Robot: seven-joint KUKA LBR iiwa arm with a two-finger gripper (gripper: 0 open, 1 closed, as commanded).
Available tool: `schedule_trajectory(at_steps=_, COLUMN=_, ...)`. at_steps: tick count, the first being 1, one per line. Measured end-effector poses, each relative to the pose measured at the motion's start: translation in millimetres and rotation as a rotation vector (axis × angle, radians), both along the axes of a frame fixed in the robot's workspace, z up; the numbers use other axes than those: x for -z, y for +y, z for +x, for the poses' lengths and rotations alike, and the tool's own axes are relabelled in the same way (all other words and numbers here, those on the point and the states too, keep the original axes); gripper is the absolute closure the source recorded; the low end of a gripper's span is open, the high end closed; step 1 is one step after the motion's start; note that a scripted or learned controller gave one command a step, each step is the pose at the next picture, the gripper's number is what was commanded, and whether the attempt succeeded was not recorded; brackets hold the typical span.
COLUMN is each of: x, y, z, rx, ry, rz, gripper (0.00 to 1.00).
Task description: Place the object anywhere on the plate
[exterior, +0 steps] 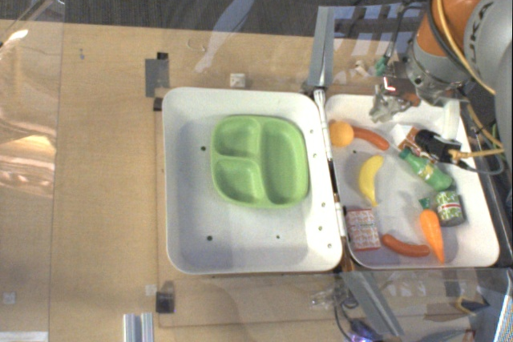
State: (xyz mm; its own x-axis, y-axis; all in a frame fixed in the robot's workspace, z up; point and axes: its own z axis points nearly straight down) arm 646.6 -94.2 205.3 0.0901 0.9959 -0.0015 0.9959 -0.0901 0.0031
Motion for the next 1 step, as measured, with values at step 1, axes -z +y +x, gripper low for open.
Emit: schedule_trajectory(at_steps=1, x=-144.4, y=54.6, z=8.6, rx=-0.056, ry=-0.004, rz=0.001, gripper=1.00)
